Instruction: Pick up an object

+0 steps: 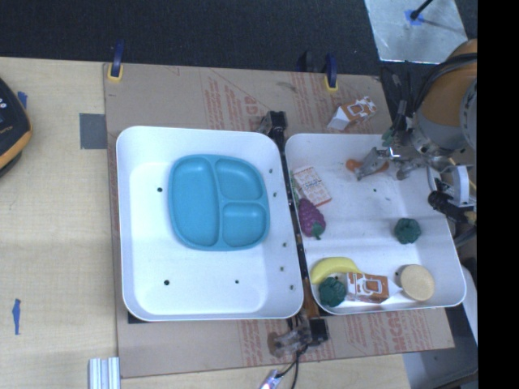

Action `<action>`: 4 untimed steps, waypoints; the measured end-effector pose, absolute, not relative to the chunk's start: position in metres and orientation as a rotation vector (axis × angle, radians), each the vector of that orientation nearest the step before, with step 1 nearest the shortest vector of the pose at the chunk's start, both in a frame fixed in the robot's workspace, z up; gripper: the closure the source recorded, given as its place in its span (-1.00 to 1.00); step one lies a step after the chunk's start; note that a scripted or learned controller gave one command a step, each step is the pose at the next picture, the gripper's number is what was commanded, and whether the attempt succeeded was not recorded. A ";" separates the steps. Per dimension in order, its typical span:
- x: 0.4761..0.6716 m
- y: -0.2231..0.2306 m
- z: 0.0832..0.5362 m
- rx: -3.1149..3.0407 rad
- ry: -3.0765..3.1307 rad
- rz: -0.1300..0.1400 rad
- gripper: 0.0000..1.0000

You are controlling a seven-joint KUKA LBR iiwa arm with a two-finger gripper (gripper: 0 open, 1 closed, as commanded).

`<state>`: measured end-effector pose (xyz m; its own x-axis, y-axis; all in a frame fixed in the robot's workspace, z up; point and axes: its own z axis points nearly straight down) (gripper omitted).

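My gripper [373, 165] hangs low over the far part of the right bin [369, 217], and the grey arm [446, 104] comes in from the upper right. A small orange object [353, 165] lies right at the gripper's tip; whether it is touching I cannot tell. Elsewhere in this bin lie a small printed packet [310, 185], a purple piece [310, 216], a dark green lump [408, 230], a banana [333, 267], a green ball [331, 292], an orange and white carton [367, 286] and a tan round piece [417, 282].
The left bin [142, 241] holds a blue divided plate [219, 201]. A small carton [353, 113] lies on the cardboard beyond the right bin. Clamps hold the bins together at their shared edge [276, 122]. Cables hang by the arm at the right.
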<state>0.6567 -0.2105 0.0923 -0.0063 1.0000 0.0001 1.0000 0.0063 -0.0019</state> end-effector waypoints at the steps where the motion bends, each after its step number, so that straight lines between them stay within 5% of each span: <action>1: 0.607 -0.211 0.150 -2.216 -2.225 0.002 -1.00; 2: 0.556 -0.211 0.190 -2.216 -2.224 0.002 -1.00; 3: 0.526 -0.212 0.091 -2.214 -2.225 0.005 -1.00; 4: 0.526 -0.213 0.102 -2.212 -2.228 0.007 1.00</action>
